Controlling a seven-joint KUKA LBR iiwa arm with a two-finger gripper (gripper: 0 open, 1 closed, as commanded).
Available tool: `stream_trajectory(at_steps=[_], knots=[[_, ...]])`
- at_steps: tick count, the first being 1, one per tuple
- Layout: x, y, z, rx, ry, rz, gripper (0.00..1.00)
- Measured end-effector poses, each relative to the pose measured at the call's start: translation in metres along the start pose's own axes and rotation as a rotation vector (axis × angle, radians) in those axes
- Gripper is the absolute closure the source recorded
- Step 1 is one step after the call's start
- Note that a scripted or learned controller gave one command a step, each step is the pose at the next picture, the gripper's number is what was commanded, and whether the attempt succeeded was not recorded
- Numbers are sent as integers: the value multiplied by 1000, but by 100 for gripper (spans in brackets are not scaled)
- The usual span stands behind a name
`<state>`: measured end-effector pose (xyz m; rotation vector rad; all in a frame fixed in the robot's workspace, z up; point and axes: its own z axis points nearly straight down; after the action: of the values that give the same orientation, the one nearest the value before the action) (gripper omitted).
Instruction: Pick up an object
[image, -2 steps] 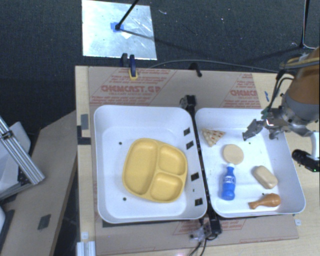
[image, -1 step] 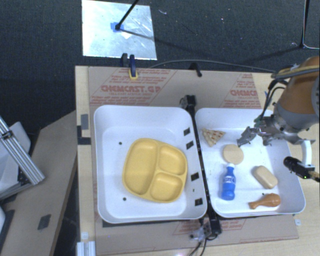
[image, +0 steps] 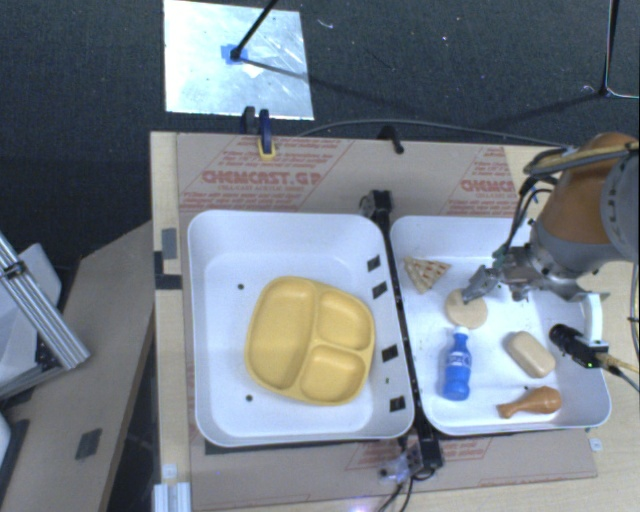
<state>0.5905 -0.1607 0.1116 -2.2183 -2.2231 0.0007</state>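
Two white bins sit side by side on the tabletop (image: 165, 180). The left bin (image: 215, 260) holds a yellow divided plate (image: 310, 340). In the right bin (image: 590, 400) lie a waffle-like wedge (image: 427, 272), a round tan disc (image: 467, 311), a blue bottle (image: 457, 365), a beige block (image: 529, 354) and a brown drumstick shape (image: 532, 403). The grey arm (image: 585, 215) reaches in from the right, its gripper (image: 480, 285) low over the disc's upper edge.

**Materials and surface finishes on the bench**

Both white bins (image: 300, 232) appear smooth, slightly glossy plastic. The yellow divided tray (image: 310, 340) looks matt plastic; the blue bottle (image: 457, 365) shiny plastic. The bench sheet (image: 262, 175) resembles printed brown paper over clear sheet. The gripper (image: 478, 287) shows dull grey metal; the floor (image: 80, 90) looks like rough dark carpet
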Motion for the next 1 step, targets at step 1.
stream_trajectory(at_steps=[1], knots=[[-1,1,-13,-6,-2,0,100]])
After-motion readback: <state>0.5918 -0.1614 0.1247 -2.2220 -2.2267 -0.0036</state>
